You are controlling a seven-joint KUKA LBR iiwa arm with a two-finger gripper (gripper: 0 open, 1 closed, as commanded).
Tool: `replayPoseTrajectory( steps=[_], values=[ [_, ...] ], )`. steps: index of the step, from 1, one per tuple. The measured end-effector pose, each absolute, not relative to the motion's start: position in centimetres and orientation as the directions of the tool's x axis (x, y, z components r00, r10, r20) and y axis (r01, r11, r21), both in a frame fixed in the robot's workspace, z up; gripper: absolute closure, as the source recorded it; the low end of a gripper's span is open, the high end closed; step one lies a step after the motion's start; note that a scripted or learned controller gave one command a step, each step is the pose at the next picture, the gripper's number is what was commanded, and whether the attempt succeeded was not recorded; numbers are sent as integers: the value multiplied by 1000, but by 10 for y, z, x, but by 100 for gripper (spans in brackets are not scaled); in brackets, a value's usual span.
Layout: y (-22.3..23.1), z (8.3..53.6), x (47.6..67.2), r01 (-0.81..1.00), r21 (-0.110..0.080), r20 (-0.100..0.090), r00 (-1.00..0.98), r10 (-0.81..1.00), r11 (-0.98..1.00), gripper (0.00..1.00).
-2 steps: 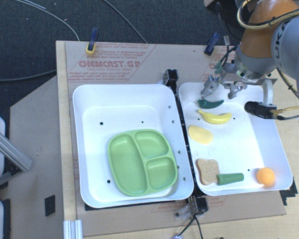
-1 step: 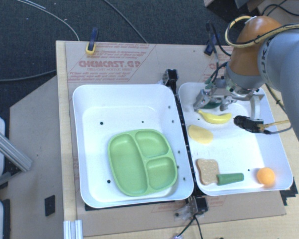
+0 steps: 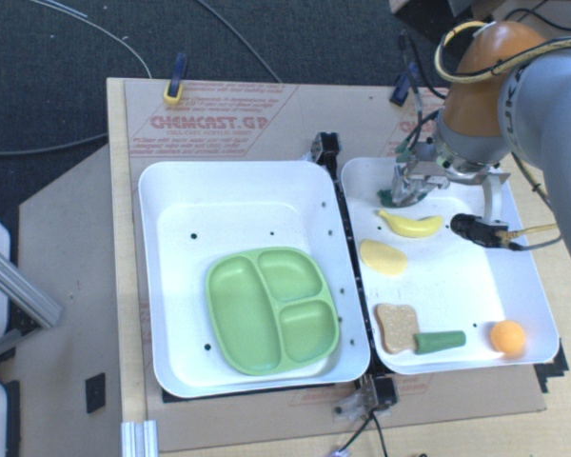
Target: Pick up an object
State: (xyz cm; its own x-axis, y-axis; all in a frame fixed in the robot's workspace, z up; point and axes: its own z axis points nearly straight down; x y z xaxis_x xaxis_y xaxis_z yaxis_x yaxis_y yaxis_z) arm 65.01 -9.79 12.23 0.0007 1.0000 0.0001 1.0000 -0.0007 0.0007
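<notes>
in the right bin (image 3: 523,284), the gripper (image 3: 407,188) hangs over the far corner, just above a curved yellow banana (image 3: 411,224); whether it is open i cannot tell. near: smooth lemon (image 3: 383,257), flat toast (image 3: 396,326), green cylinder (image 3: 439,341), round orange (image 3: 507,338). the left bin (image 3: 171,255) holds a green divided plate (image 3: 271,307).

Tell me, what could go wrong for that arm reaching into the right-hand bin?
The gripper is low in the right bin's back corner, near its wall, so it might bump the rim. The banana just below it is curved and smooth, and could slide away. The yellow lemon-like piece lies close to the banana, so a sloppy reach might nudge both. A dark green thing sits right by the gripper; I can't tell what it is.
</notes>
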Motion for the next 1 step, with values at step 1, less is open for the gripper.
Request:
replayPoseTrajectory(
  steps=[1],
  values=[
    [-95, 187, 652, 1000, 9, -2, -1, 1000, 1, 100]
  ],
)
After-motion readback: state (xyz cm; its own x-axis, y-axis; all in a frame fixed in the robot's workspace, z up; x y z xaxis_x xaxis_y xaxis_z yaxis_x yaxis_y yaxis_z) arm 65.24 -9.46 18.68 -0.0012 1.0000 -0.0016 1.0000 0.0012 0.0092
